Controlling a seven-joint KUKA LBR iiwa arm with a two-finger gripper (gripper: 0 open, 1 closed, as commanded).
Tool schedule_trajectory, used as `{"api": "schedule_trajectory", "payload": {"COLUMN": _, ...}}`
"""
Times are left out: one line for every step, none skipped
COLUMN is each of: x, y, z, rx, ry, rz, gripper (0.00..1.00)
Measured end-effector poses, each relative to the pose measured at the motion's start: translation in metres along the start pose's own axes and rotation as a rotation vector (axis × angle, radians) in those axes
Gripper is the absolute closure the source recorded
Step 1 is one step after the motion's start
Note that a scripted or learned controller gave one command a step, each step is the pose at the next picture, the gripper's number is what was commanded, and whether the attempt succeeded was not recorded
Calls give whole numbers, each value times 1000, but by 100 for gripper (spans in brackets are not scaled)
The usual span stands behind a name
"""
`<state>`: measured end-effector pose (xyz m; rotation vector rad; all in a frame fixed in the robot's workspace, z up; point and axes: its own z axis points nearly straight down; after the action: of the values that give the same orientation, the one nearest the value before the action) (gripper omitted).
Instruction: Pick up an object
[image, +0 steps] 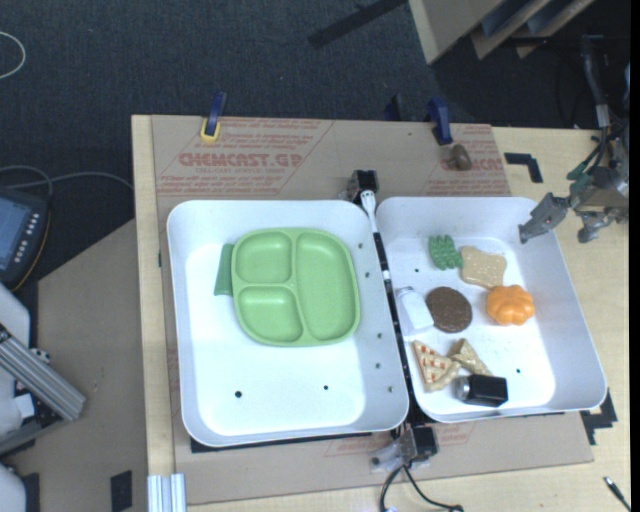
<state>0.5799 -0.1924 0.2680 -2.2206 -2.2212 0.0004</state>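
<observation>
The end effector (563, 212) was seen splayed, released, above the right bin's (560, 290) far edge; a glossy orange pumpkin (510, 305) lay inside.

The gripper (565, 215) is a small assembly of grey and dull silver metal, with a darker block at its middle. Its jaws are flat, angular grey pieces, the nearer one shaped like a short wedge. Thin cables, some greenish, run up from the body toward a dark, slender frame above it. Finer details such as screws or markings are too blurred to tell.
</observation>
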Motion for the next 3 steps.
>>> {"api": "schedule_trajectory", "payload": {"x": 2, "y": 2, "z": 42, "rx": 4, "ry": 1, "rz": 0, "gripper": 0}}
{"api": "schedule_trajectory", "payload": {"x": -4, "y": -5, "z": 91, "rx": 5, "ry": 1, "rz": 1, "gripper": 0}}
{"api": "schedule_trajectory", "payload": {"x": -4, "y": 0, "z": 136, "rx": 5, "ry": 2, "rz": -1, "gripper": 0}}
